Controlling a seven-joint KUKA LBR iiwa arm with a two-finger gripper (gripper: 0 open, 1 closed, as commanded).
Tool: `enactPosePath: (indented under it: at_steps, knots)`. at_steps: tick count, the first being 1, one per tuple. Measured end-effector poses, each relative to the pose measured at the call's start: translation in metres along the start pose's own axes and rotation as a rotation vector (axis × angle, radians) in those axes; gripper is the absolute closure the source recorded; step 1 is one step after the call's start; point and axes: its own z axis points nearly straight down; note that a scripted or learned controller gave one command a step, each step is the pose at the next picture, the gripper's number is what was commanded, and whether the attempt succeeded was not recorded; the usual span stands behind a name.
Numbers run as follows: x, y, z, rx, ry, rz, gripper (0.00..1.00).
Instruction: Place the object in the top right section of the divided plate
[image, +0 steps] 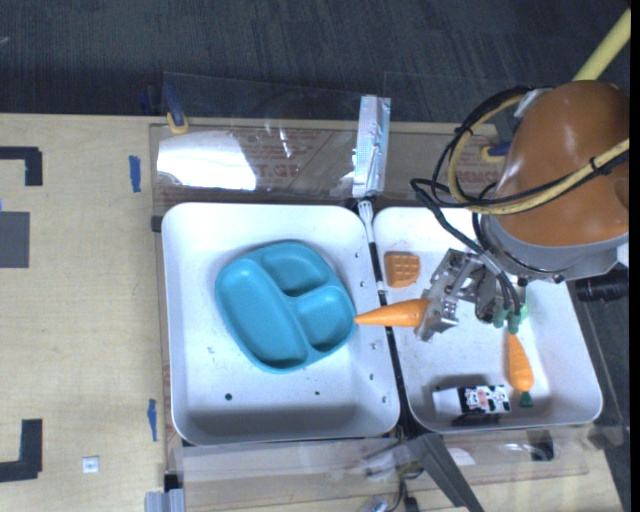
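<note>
A carrot (390, 316) is gripped by its thick end in the end effector (436, 318), held level with its tip crossing the divider between the two bins, pointed toward the blue divided plate (285, 304) in the left bin (190, 330).

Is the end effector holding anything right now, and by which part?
Yes: the end effector grips a toy carrot by its thick end, its tip pointing toward the blue plate.
</note>
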Motion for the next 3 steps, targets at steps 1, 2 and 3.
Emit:
enactPosePath:
  at_steps: [1,2,3]
  knots:
    - [0.009,0.068,0.010,-0.001,0.000,-0.162,1.00]
    - [0.007,0.017,0.045,0.001,0.005,-0.462,1.00]
    - [-0.040,0.094,0.071,-0.001,0.001,-0.471,1.00]
